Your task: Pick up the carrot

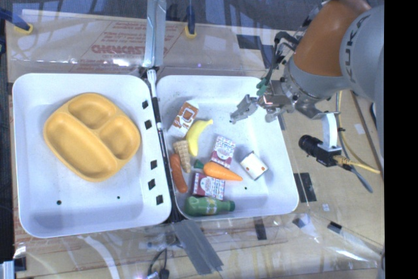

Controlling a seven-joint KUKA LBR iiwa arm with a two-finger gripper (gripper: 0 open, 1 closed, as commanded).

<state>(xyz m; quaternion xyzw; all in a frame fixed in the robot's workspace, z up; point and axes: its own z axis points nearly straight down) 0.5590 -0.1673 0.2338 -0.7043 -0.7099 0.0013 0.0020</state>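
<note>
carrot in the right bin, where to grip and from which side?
Likely across the thick end of the carrot, coming straight down from above. It lies flat, thick end left, tip tapering right toward the small white box. A red carton touches its lower left and another carton sits just above, so place the fingers across its width near mid-body. The gripper hovers higher in the bin.

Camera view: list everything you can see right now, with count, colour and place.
bins: 2, white, side by side on the bench
divided plate: 1, yellow, left bin
carrot: 1, orange, right bin, centre
banana: 1, yellow, right bin, left of centre
bottle: 1, green, right bin, near front wall
sausage: 1, orange-red, right bin, along left wall
small cartons and packets: several, mostly white and red, around the carrot
arm: 1, grey and orange, right
pincer: 1, grey, over right bin's back right
</note>
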